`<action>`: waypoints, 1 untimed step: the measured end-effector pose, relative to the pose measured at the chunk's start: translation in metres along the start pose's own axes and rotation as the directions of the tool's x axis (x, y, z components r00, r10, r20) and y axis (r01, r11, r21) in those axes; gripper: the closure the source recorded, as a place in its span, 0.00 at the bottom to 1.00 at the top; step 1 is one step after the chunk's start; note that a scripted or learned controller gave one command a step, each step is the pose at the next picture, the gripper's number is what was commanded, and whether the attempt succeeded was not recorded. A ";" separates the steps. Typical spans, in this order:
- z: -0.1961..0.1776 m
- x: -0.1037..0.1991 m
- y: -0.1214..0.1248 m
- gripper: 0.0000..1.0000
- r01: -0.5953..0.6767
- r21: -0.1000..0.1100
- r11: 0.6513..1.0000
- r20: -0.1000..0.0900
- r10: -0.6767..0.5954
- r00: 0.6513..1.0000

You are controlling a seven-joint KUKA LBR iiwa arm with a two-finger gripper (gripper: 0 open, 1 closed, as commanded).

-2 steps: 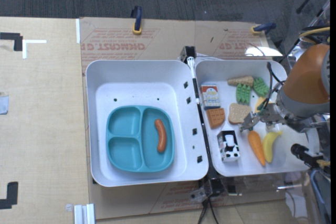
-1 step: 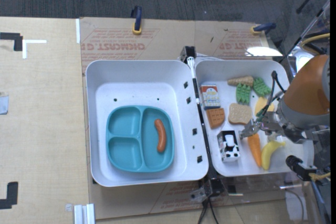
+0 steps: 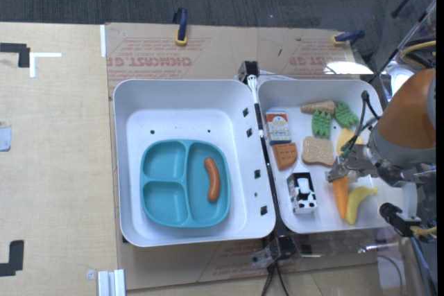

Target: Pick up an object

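My gripper (image 3: 342, 170) hangs low over the right bin (image 3: 277, 88), just above the top end of an orange carrot (image 3: 340, 199). A yellow banana (image 3: 358, 203) lies right of the carrot. Left of the gripper lies a slice of bread (image 3: 318, 150). A black-and-white cow-patterned carton (image 3: 302, 193) stands at the bin's front left. Farther back are a brown cracker (image 3: 285, 154), a small red-and-white box (image 3: 277, 126), two green pieces (image 3: 321, 124) (image 3: 345, 114) and a tan piece (image 3: 318, 107). The arm's wrist hides part of a yellow item (image 3: 345, 142).
The left bin (image 3: 125, 149) holds a teal divided plate (image 3: 166, 184) with a sausage (image 3: 213, 178) in its right compartment. Clamps sit along the cardboard's far edge (image 3: 180, 25). The arm's orange band (image 3: 413, 111) covers the right bin's right side.
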State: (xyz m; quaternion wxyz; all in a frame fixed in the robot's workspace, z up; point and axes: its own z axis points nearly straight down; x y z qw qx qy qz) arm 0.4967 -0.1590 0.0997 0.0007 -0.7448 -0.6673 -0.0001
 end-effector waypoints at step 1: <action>-0.091 0.087 -0.021 1.00 -0.071 0.000 0.997 0.002 0.071 0.997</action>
